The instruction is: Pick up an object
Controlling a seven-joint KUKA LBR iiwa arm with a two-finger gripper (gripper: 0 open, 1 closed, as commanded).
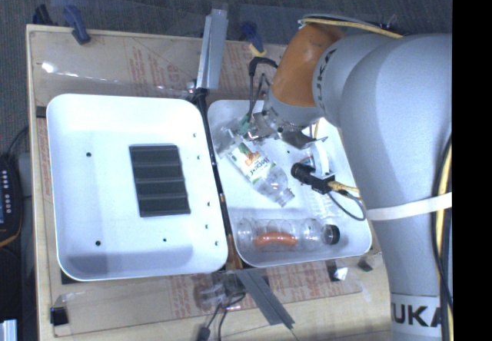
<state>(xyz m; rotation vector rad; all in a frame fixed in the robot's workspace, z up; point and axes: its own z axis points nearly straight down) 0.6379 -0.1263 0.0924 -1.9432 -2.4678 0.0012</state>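
Note:
The right bin [355, 246] holds a clear plastic bottle [261, 169] with a green and orange label, lying slantwise in its middle. A second clear bottle [281, 236] with something orange inside and a dark cap lies along the front wall. My gripper [257, 127] is low in the bin's far part, right at the upper end of the labelled bottle. The grey arm and its orange band cover the bin's right side. In the left bin [69, 120] a dark ridged rectangular block [160, 180] lies flat near the middle.
A black plug with a cable [307, 175] hangs beside the labelled bottle on its right. A metal bar [211, 48] stands behind the gap between the bins. Blue clamps [77, 27] hold the bench's back edge. Clear sheeting lies behind the bins.

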